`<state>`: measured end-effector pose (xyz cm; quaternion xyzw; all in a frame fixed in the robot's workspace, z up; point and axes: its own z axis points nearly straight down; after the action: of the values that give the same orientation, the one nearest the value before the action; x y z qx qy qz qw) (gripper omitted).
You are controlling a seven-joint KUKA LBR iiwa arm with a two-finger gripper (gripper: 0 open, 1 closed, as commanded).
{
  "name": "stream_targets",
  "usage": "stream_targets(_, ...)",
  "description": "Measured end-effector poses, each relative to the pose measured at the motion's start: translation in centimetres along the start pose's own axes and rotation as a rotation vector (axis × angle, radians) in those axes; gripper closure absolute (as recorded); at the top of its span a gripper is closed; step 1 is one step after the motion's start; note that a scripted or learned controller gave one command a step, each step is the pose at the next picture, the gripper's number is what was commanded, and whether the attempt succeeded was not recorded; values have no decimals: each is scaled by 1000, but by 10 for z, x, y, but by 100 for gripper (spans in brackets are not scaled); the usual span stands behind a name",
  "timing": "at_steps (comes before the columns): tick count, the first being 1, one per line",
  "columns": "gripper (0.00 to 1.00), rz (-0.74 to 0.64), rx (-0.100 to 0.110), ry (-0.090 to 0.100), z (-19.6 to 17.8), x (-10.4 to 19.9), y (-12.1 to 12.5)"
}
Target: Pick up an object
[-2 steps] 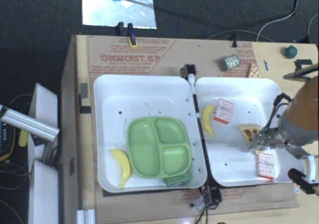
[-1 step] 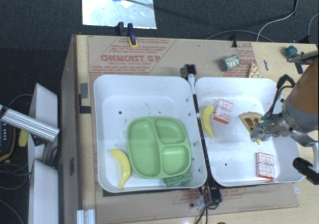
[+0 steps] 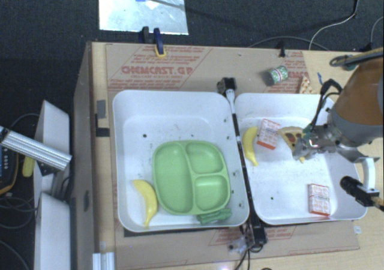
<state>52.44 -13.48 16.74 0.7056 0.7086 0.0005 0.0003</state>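
Hovering arm (image 3: pixel 360 107) over rt bin (image 3: pixel 288 218), near far edge.

Grey arm (image 3: pixel 354 125) w/ orange band, black cable, small metal claw (image 3: pixel 302 146).

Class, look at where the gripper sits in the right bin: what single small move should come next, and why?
Probably a short straight descent: the gripper hovers at the pizza-slice toy in the right bin, and nothing visible shows it held yet.
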Motion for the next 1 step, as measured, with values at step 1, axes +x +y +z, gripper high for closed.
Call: stream_targets(1, 100, 0, -1, -1, -29, 0, 9)
